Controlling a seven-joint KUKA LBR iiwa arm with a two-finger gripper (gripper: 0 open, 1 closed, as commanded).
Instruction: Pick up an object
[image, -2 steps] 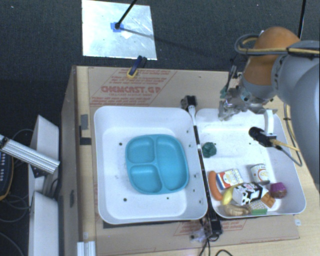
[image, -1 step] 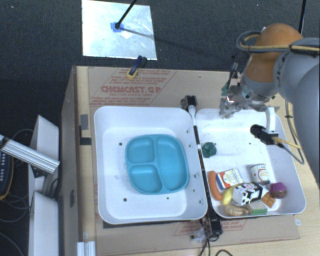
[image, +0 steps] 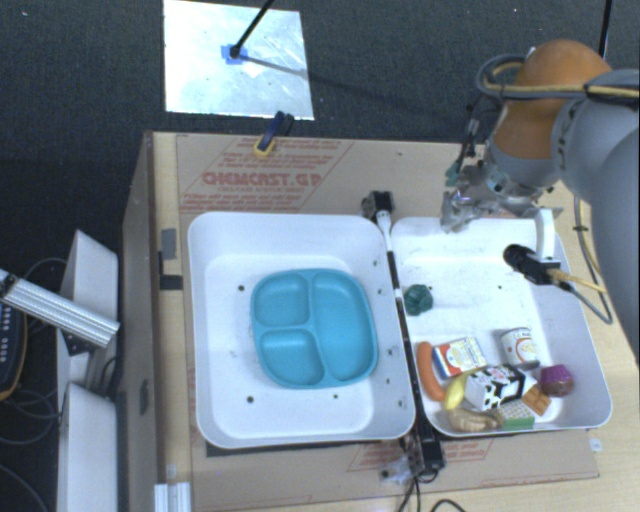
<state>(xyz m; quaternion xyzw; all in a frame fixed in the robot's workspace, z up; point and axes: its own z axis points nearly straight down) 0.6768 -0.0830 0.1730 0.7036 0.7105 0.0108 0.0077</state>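
Note:
The right bin (image: 590, 350) holds a heap of small objects in its near corner: an orange-red sausage shape (image: 428, 368), a red and white packet (image: 462, 354), a small white can (image: 519, 346), a purple piece (image: 556, 379), a yellow banana (image: 455, 392) and a black and white box (image: 497, 385). A dark green lump (image: 416, 297) lies alone by the bin's left wall. My gripper (image: 457, 213) hangs over the bin's back edge, far from the heap, with nothing seen in it.
The left bin (image: 215, 300) contains a blue divided plate (image: 313, 327). A black fixture with a white bar (image: 528, 260) sits at the right bin's back right. A divider clamp (image: 380, 207) stands between the bins. The grey arm (image: 590, 130) crosses the top right.

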